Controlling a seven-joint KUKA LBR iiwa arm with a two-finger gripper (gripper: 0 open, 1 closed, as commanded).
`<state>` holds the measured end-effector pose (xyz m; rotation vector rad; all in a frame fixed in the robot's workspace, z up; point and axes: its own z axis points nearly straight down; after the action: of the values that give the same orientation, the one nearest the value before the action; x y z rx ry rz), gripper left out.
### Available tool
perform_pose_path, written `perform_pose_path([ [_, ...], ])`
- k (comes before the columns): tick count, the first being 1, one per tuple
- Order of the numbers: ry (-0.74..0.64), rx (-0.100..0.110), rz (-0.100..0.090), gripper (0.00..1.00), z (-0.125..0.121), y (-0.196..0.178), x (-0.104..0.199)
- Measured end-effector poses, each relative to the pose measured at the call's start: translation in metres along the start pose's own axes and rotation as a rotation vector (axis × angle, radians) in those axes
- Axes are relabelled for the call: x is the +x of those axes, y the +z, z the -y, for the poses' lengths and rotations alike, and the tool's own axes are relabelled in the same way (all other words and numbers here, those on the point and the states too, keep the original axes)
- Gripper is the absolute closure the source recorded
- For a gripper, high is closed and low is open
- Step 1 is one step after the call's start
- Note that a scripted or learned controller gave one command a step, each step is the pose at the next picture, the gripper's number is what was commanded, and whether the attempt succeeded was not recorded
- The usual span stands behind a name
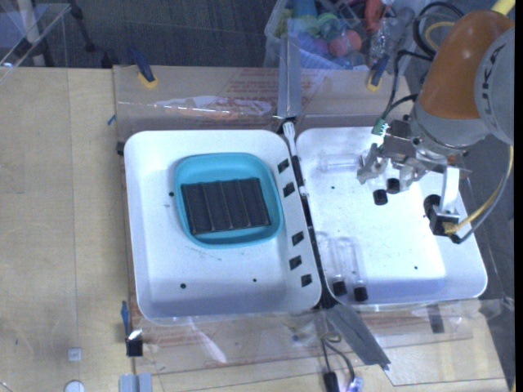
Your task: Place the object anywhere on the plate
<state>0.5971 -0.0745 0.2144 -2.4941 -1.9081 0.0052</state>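
In the left half of the frame the dark ribbed rectangular block (225, 205) already lies flat inside the shallow blue plastic plate (186, 172), so the gripper (382, 188) hovers over the right white bin (392, 251), grasping nothing, its opening indiscernible.

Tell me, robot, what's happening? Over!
Gripper over right bin, nothing seen in it. Dark ridged block already lying on blue plate in left bin. Nothing blocking the plate.
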Motion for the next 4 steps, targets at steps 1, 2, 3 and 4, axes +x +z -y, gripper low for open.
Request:
perform_pose_path([
  [1, 0.000, -0.001, 0.000, 0.00, 0.000, 0.000, 0.000],
  [2, 0.086, -0.002, -0.001, 0.00, -0.076, 0.004, -0.048],
  [3, 0.073, -0.005, 0.000, 0.00, -0.100, -0.016, -0.101],
  [4, 0.052, -0.004, 0.000, 0.00, -0.104, -0.092, -0.114],
])
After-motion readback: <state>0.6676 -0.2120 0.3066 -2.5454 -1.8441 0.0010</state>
